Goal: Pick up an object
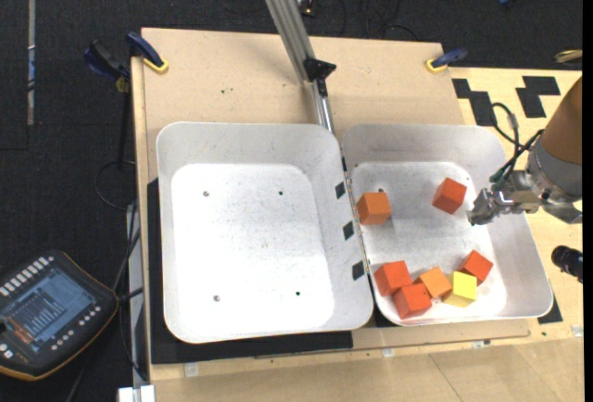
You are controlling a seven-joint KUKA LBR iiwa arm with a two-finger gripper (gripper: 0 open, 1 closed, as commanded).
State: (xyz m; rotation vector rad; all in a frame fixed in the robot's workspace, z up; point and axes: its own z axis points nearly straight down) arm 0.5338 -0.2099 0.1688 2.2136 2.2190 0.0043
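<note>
A: Begin at the lower left of the frame. What's there?

B: A control pendant with a lit screen lies on the dark floor beside the bench. Up from it, blue and yellow clamps grip the bench's upper left corner.

A: And moving right?

B: The left bin, white and shallow, takes up the middle-left of the frame. Its right rim touches the right bin. A slanted metal pole runs from the top centre of the frame down to where the two bins meet.

A: Where are the things to pick?

B: All in the right bin. An orange cube sits near its left wall, about mid-height. A red-orange cube lies to the right of that, slightly higher. Along the lower edge is a cluster: two red cubes touching each other, an orange block just beside them, a yellow cube against that, and a red-orange block just above the yellow one.

A: And the gripper?

B: The gripper is at the right of the frame, over the right bin, just to the right of the red-orange cube and above the cluster. Whether its jaws are wide or narrow I cannot tell; they are too small and dark. Nothing is visibly between them.
</note>
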